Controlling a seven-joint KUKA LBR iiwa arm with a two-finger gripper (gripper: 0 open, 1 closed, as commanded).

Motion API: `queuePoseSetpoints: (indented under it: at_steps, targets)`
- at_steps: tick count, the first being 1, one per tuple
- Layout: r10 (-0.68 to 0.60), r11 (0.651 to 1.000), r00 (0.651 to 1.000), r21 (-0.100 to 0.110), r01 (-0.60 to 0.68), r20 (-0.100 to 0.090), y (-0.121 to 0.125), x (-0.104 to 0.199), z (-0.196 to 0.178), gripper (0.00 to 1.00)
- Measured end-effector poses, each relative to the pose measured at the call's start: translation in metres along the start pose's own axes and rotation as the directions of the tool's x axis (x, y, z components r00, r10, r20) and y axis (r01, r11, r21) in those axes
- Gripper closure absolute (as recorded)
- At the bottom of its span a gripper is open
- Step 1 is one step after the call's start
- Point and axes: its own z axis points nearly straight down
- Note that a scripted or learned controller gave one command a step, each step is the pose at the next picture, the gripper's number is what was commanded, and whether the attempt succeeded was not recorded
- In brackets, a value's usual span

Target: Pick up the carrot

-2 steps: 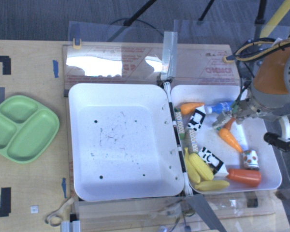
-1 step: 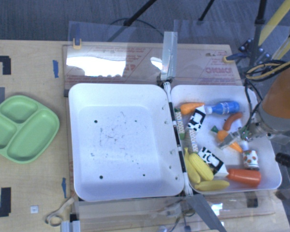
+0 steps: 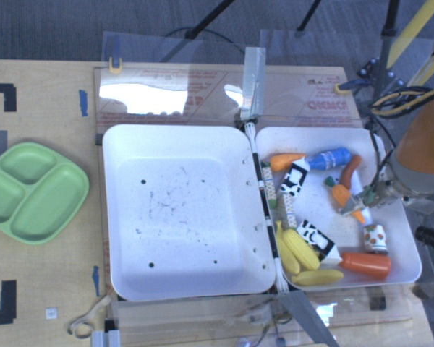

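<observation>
In the right bin [image 3: 405,230], a small orange carrot [image 3: 341,194] with a green top lies at mid-right. Just to its right, my gripper [image 3: 362,199] is low inside the bin, touching or nearly touching the carrot. A small orange bit [image 3: 361,215] shows just under the gripper. The grey arm with its orange band [image 3: 423,147] comes in from the right edge. Another orange, carrot-like piece [image 3: 285,161] lies at the bin's back left.
The right bin also holds a blue bottle [image 3: 330,158], a reddish pepper-like piece [image 3: 351,169], black-and-white checked blocks [image 3: 295,179], yellow corn and a banana [image 3: 298,253], a red-orange item [image 3: 366,264] and a small spotted jar [image 3: 375,237]. A green divided plate [image 3: 32,191] sits far left, beside the left bin [image 3: 116,150].
</observation>
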Motion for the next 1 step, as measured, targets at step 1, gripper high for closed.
queuePoseSetpoints:
  at_steps: [1]
  targets:
    - [-0.14, 0.99, 0.99, 0.008, 0.14, -0.004, 0.0636, 0.0483, -0.1035, 1.0]
